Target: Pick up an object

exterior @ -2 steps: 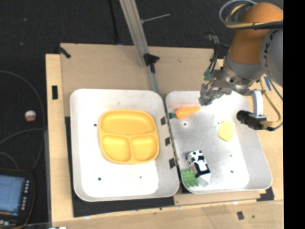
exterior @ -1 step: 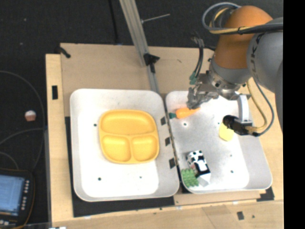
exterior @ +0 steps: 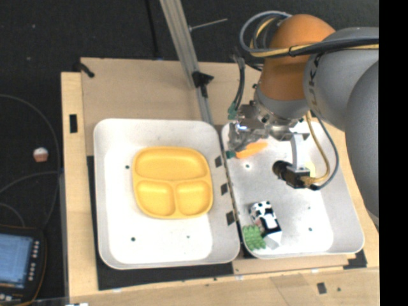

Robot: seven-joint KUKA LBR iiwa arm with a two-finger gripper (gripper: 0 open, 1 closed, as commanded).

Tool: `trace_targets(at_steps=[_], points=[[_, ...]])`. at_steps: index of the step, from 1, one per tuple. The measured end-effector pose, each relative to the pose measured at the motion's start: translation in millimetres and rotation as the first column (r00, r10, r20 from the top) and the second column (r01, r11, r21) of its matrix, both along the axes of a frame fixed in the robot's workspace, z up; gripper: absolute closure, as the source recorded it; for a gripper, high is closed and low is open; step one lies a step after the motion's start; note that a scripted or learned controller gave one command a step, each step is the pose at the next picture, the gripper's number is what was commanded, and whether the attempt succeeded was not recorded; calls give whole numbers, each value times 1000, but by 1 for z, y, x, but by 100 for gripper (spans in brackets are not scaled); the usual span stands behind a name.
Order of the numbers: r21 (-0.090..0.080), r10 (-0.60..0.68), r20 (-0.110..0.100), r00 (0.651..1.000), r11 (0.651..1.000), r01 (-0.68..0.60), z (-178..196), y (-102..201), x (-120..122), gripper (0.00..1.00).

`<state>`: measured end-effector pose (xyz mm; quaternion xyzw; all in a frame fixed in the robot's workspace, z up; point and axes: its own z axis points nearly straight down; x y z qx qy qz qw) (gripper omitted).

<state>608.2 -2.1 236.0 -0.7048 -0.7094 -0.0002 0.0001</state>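
1. Two white bins: a left bin [exterior: 105, 190] and a right bin [exterior: 319, 222].
2. One yellow plate [exterior: 172, 182] with three parts.
3. One orange thing [exterior: 252, 149].
4. One black-and-white toy [exterior: 264, 217].
5. One green toy [exterior: 254, 238].

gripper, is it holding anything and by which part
Cannot be told. The gripper is down over one end of the orange piece in the bin on the arm's side, but no grip on it is visible.

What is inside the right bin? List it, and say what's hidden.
An orange piece by the gripper, a black-and-white toy and a green piece. The arm covers the bin's far corner.
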Motion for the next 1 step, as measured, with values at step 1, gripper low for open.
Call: trace_targets(at_steps=[1], points=[[2, 2, 1, 1000, 1000, -2, 9, 55, -12, 100]])
